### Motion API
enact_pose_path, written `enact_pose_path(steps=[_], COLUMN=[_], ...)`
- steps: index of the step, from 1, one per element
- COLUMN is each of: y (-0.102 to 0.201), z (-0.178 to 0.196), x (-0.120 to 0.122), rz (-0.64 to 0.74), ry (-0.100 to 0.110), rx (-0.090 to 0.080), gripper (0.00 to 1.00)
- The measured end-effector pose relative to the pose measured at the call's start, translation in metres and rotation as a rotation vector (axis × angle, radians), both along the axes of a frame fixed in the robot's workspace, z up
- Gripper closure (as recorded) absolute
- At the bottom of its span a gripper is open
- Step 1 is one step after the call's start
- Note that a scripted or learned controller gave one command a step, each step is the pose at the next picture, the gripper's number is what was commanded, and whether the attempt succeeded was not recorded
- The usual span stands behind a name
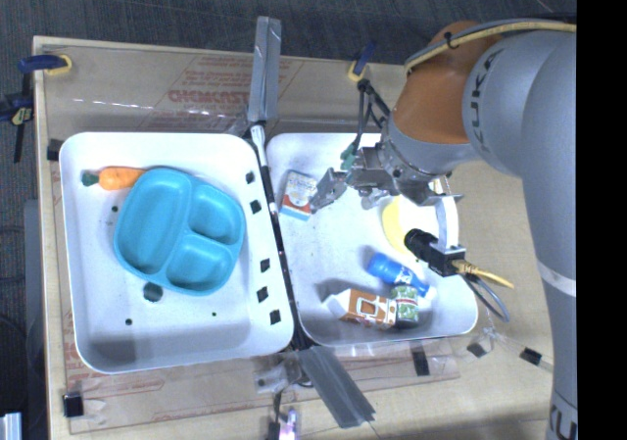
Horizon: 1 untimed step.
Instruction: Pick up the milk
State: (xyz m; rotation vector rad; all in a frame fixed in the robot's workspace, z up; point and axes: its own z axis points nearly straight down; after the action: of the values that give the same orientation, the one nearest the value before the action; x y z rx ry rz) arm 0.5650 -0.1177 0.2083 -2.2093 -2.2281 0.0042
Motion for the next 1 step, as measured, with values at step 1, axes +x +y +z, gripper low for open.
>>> enact_pose_path(steps=[1], y=[0.0042], z=[-0.1115], x=[-0.0697], rz=[0.311], ry=[-0.022], rx=[-0.028], gripper=[0.00])
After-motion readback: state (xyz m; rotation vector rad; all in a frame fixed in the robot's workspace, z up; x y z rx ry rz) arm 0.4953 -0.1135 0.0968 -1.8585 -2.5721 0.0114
